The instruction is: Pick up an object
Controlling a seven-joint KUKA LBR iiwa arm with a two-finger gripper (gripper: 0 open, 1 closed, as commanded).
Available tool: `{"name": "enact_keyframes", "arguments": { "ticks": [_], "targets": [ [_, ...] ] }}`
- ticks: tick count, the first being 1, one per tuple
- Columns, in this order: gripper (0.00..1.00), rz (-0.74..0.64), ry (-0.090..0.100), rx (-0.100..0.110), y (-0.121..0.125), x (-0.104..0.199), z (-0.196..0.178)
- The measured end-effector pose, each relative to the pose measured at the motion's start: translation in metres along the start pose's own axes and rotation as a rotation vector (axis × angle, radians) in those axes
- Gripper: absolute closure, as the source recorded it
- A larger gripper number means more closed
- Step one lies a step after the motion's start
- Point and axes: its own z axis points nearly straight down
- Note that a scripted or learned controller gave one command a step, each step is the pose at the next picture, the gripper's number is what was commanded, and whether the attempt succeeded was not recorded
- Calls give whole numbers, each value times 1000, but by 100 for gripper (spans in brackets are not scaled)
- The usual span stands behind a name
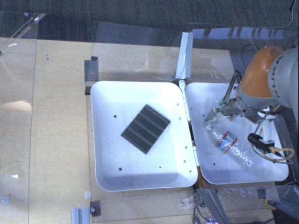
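Two shallow white bins sit side by side on the pale wooden tabletop (56, 139). The left white bin (107, 167) holds a dark grey ribbed rectangular pad (145, 128), lying flat near its middle and turned at a slant to the bin walls.

The right white bin (205, 169) holds a clear crumpled plastic bottle with a red and blue label (230, 146). It lies on its side, running diagonally from the bin's upper left toward its lower right, with the label band near its upper end.

The grey arm with the orange band (261, 76) reaches in from the right and bends down over the right bin. Its gripper (219, 112) hangs low over the upper part of that bin, tips pointing toward the left wall. The bottle lies just below and slightly right of the gripper in the picture, near it, with its upper end close to the tips; whether they touch cannot be told. Nothing is seen between the tips, and whether the gripper is spread or pressed together cannot be told. The ribbed pad is well apart from the gripper, across the wall between the bins.
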Motion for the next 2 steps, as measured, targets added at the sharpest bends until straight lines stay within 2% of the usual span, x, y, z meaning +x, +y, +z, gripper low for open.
{"name": "enact_keyframes", "arguments": {
  "ticks": [1, 2],
  "targets": [
    [0, 0, 0, 0, 0, 0, 0],
    [0, -154, -3, -4, -64, 47, -2]
  ]
}}
